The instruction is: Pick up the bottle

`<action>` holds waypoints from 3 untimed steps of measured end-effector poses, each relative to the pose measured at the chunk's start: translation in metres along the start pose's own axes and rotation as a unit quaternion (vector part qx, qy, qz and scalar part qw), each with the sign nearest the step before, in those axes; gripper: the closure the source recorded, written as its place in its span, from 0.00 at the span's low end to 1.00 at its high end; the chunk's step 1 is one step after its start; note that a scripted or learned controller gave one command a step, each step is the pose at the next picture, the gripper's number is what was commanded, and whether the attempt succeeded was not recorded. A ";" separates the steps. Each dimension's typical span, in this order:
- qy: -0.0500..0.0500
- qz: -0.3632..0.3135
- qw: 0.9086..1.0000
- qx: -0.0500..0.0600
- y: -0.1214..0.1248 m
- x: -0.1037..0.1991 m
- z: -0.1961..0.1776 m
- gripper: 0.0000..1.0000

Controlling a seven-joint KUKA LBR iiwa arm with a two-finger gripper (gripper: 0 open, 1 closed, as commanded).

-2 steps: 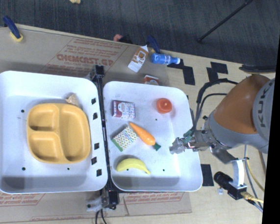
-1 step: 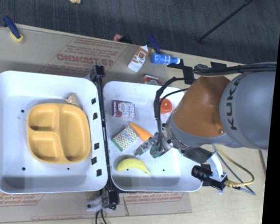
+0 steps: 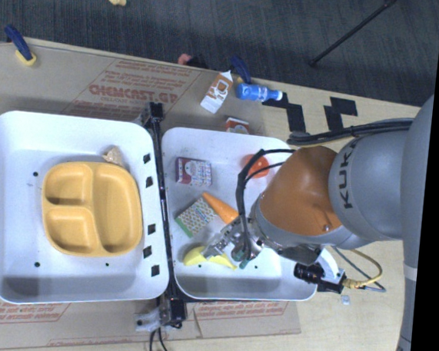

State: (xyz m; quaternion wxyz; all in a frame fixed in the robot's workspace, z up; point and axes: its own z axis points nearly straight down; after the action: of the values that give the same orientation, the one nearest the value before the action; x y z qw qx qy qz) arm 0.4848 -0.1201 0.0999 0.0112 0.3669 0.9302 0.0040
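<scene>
A small blue bottle (image 3: 255,93) with a pale cap lies on its side on the bench, beyond the far edge of the right bin (image 3: 286,289). My gripper (image 3: 228,246) hangs low over the near part of the right bin, far from the bottle. It sits just above a yellow banana-like piece (image 3: 202,258), with a bit of green (image 3: 243,259) beside it. The orange wrist hides part of the bin floor.
The right bin also holds a red-and-white carton (image 3: 193,171), an orange carrot (image 3: 220,206), a green patterned pack (image 3: 195,216) and a red piece (image 3: 256,165). A yellow divided tray (image 3: 91,206) fills the left bin (image 3: 7,212). Two small cartons (image 3: 218,91) lie near the bottle.
</scene>
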 end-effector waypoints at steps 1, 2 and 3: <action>0.009 -0.072 0.997 0.007 -0.037 -0.027 -0.091 1.00; 0.010 -0.163 0.987 0.007 -0.070 -0.058 -0.121 1.00; 0.011 -0.250 0.968 0.006 -0.031 -0.020 -0.067 1.00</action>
State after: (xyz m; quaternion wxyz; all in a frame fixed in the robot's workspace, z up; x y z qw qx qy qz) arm 0.4767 -0.1568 0.1669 -0.0009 0.1231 0.9924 0.0001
